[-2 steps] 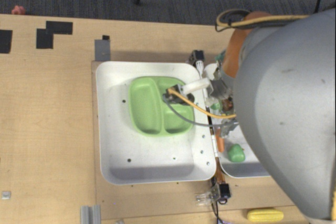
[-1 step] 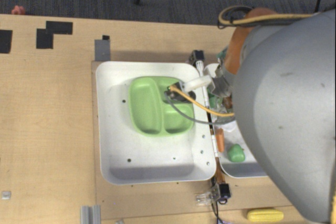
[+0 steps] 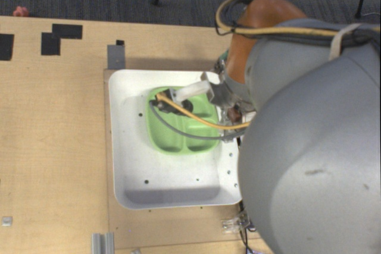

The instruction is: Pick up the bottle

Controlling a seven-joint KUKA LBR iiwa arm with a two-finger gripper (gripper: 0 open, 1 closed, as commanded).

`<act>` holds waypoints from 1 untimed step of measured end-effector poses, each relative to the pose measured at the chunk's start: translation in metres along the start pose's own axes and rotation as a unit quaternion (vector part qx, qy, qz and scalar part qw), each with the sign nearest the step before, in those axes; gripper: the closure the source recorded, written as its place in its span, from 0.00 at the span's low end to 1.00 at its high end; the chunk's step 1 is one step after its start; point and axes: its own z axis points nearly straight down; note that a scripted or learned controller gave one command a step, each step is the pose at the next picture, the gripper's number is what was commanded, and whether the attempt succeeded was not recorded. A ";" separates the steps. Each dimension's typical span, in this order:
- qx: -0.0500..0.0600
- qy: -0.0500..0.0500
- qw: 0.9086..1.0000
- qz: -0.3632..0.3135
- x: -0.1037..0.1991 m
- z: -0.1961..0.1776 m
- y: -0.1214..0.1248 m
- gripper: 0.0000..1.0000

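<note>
Spreading across the left of the view, the pale wooden bench (image 3: 53, 146) carries a few flat black marks (image 3: 61, 38) near its far edge and a small pink thing (image 3: 21, 11) right at that edge. A short grey post (image 3: 116, 56) stands just beyond the far left corner of the white bin (image 3: 122, 151), which sits in the middle. Inside the bin a light green tray (image 3: 172, 137) lies toward the far right side, divided into one wide compartment and two smaller ones nearer the camera. The gripper (image 3: 226, 105) hangs at the tray's right edge, below the orange band (image 3: 262, 15) of the big grey arm (image 3: 315, 151), which covers the right of the view. Whether the gripper is open or closed cannot be told, and where the bottle lies cannot be told either
</note>
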 end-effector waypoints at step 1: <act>0.000 -0.001 0.999 -0.044 -0.025 0.035 -0.043 1.00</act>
